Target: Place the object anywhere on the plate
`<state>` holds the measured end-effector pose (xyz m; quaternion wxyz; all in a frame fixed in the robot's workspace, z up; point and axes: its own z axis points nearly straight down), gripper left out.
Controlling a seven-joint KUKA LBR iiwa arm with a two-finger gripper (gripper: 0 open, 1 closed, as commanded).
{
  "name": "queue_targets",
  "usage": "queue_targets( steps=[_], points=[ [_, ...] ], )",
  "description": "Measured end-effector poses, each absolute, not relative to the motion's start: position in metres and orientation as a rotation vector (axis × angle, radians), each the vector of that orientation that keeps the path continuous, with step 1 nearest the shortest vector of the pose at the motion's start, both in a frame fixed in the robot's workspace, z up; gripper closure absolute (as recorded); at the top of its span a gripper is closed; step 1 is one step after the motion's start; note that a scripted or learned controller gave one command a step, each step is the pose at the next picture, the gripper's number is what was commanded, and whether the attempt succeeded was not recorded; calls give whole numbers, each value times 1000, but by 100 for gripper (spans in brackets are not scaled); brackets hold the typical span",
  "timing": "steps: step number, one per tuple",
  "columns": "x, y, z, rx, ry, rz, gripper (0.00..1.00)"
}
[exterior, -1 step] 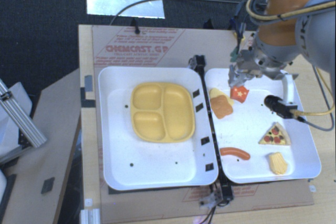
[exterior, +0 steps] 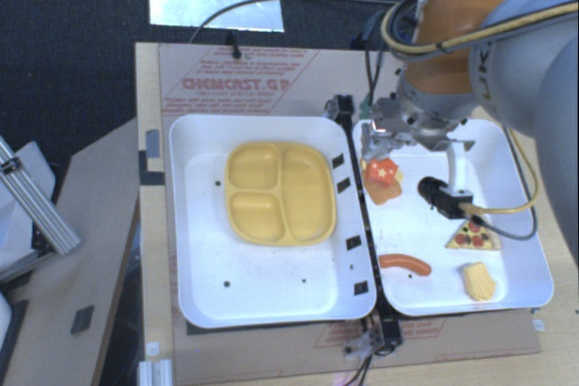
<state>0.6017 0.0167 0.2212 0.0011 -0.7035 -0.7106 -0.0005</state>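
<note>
Farthest left lies the yellow plate [exterior: 276, 193], flat in the left bin [exterior: 204, 285], with three compartments. Right of the plate, just past the wall the two bins share, my pincer [exterior: 378, 145] hangs over the near-left part of the right bin [exterior: 425, 235], a little higher in the view than the plate's upper right corner. It points down at the bin floor, and from this slant I cannot tell how far open it is or whether it has hold of anything. Just beneath it, and well apart from the plate, lies the red and orange toy [exterior: 382, 176]. Its top edge sits so close under my pincer that I cannot make out whether the two touch. Its shape is too blurred for me to name. Farther right of the plate and lower in the view lie a sausage [exterior: 404, 264], then a pizza slice [exterior: 470, 237], then a pale yellow piece [exterior: 479, 281] too small to identify. My arm [exterior: 525, 50] comes in from the right, bends down at the orange band [exterior: 457, 9], covers the far part of the right bin, and is cut off at the view's edge.
</note>
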Motion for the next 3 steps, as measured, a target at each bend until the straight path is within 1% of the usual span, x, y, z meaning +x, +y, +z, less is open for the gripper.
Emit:
queue_targets(
  steps=[1,2,3],
  points=[
    [600,65,217,-2209,-2232,-3,100],
    [580,109,220,-2209,-2231,-1,100],
    [581,106,220,-2216,-2226,-1,0]
  ],
)
